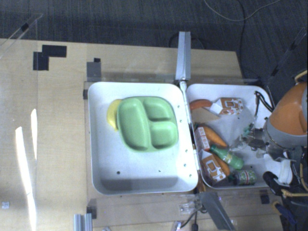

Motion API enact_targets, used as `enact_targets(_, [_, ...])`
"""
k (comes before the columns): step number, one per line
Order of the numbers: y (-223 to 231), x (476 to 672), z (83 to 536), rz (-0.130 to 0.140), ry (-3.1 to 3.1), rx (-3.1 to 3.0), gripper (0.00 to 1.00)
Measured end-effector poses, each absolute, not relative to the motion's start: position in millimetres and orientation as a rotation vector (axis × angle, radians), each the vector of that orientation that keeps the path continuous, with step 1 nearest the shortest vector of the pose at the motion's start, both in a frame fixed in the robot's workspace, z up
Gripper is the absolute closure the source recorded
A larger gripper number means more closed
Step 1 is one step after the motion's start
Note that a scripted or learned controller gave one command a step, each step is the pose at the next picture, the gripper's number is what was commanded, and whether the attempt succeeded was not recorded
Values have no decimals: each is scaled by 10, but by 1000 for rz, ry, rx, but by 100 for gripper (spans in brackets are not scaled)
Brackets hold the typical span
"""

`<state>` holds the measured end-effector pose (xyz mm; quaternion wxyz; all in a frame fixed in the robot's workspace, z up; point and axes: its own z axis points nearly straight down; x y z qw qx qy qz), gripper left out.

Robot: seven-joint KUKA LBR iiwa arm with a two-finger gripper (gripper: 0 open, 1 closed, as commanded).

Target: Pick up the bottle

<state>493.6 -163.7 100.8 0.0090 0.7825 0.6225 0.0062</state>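
A green bottle (230, 158) lies on its side in the right bin (250, 90), near the bin's front, with its neck pointing to the left. The gripper (252, 139) hangs low over the right side of that bin, just right of and behind the bottle's base. Above it, the orange band of the arm (292, 110) hides the bin's right wall. I see nothing lifted off the bin floor.
Around the bottle lie an orange carrot-like piece (215, 136), brown snack packs (214, 167), a dark can (244, 177) and a printed carton (230, 106). In the left bin (103, 177) a green divided plate (146, 122) rests over a yellow object (112, 114).
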Motion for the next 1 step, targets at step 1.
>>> enact_targets(1, [-1152, 4917, 895, 16, 1951, 2444, 0])
